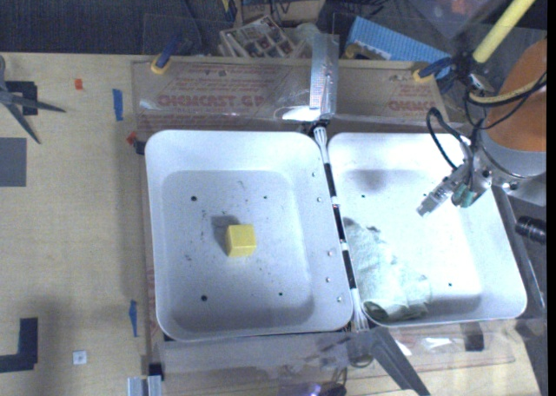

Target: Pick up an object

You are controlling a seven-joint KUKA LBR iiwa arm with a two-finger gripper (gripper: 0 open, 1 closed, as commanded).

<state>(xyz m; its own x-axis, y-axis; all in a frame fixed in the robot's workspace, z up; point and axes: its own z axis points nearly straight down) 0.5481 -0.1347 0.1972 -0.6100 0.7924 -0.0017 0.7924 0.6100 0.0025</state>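
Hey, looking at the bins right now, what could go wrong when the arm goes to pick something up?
The gripper hovers over the right bin, while the yellow block sits in the left bin, so reaching it means crossing the divider between them. The crumpled white cloth lies against the right bin's left wall, near that edge; a grasp there may hit the rim or catch only loose fabric.

Overhead light, bright; both white bins [165,212] nearly blown out, glare strongest in right bin. Yellow block [241,240] casts short soft shadow up-left. Frame soft and grainy, dark background underexposed
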